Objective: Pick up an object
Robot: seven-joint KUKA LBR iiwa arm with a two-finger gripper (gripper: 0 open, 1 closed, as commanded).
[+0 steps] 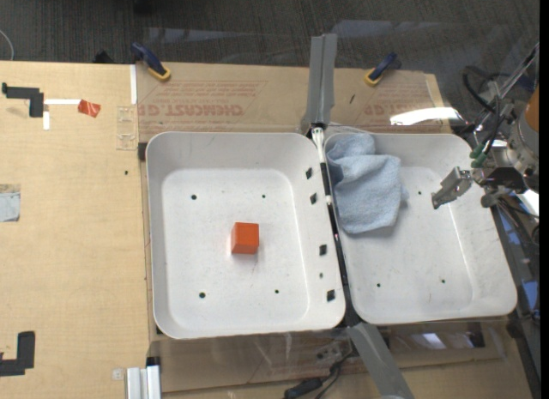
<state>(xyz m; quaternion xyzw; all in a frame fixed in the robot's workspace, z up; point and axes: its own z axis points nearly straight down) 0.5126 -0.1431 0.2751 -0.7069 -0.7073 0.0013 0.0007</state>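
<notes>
The gripper hangs over the right bin near its right rim; whether it is parted I cannot tell, and nothing shows in it. Nothing is picked yet: the orange block lies in the left bin, the blue cloth in the right bin's upper left corner.

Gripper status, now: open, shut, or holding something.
Gripper: over the right bin, nothing visibly held; open or shut cannot be told.

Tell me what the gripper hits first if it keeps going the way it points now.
Probably the bare floor of the right bin: the gripper angles down and leftward. The blue cloth lies further along, though depth is unclear.
</notes>
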